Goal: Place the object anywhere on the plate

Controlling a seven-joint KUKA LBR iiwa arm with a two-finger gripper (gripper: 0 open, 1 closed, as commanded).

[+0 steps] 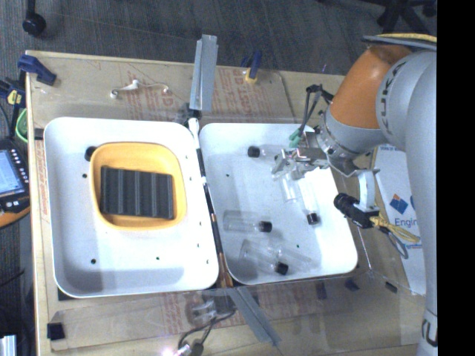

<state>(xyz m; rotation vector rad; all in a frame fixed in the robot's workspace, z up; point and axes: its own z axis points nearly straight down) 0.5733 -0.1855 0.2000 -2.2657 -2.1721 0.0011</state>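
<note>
Grey with an orange band, the arm (pixel 386 102) rises highest toward the lens and carries the hand (pixel 295 159) over the far part of the right bin (pixel 338 254). Whether the hand is apart or together cannot be made out; its metal parts blur into the white floor under it.

Just on the near side of the hand lies a clear vial (pixel 289 190), its upper end touching or almost touching the hand; I cannot tell whether it is held. Near the hand, further to the front, a second vial (pixel 310 210) ends in a black cap. A loose black cap (pixel 254 152) lies just beside the hand on the plate's side.

Further from the hand toward the front of the same bin, a capped vial (pixel 246 222) lies on its side. Beyond it, well apart from the hand, a larger clear vial (pixel 266 257) lies close to the front wall.

Well apart from the hand, across the rims where the two bins meet, the left bin (pixel 67 258) holds the yellow plate (pixel 137 152). A dark ribbed block (pixel 138 192) lies on it. No vial is on the plate.

Behind the hand, on the counter (pixel 89 76), a metal bar (pixel 202 73) points at the gap between the bins, with a blue clamp (pixel 252 64) beside it.
</note>
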